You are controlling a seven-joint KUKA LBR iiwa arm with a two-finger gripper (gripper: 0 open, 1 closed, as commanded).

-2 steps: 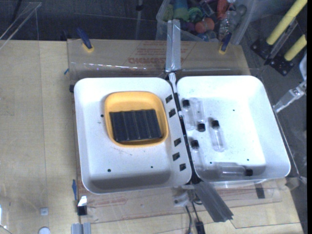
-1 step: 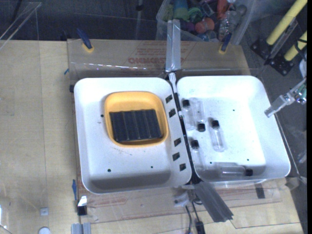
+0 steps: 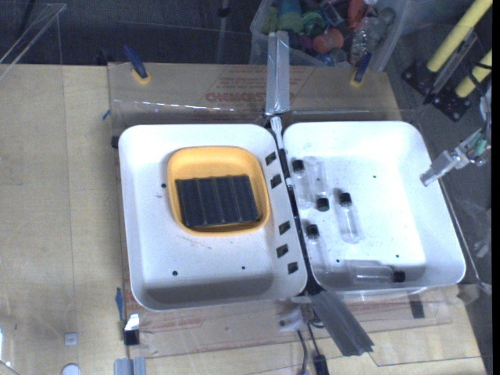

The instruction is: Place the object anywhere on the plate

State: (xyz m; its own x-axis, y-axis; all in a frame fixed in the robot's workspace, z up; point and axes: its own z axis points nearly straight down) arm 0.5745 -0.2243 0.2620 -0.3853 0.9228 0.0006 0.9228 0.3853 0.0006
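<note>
A yellow-orange plate (image 3: 180,168) sits in the left bin (image 3: 141,233), toward its back. A dark ribbed rectangular object (image 3: 217,200) lies flat on the plate, covering most of its middle. My gripper (image 3: 447,164) is at the far right, over the right rim of the right bin (image 3: 406,155), well away from the plate. Part of it is cut off by the view's edge, and nothing shows in it.
Several clear vials with black caps lie in the right bin, among them one (image 3: 346,214) in the middle, one (image 3: 311,178) near the divider and one (image 3: 376,273) at the front wall. A box of colourful toys (image 3: 328,10) stands behind the bins.
</note>
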